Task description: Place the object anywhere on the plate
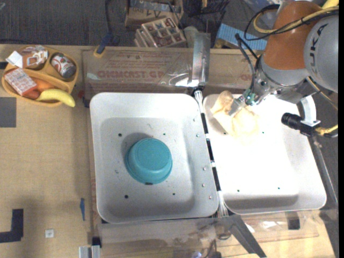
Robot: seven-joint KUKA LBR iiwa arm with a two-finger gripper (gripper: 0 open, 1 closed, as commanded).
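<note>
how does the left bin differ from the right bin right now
The left bin holds a teal plate near its middle; the right bin holds pale, cream-coloured items in its far left corner. The arm's gripper reaches into the right bin, above those items, while nothing reaches into the left bin. The left bin looks greyer, the right brighter white. Both are shallow, white and set side by side.

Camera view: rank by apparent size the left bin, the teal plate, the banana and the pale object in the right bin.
1. Left bin
2. Teal plate
3. Pale object and banana: these look roughly alike, and the pale object's washed-out outline prevents ranking.
</note>
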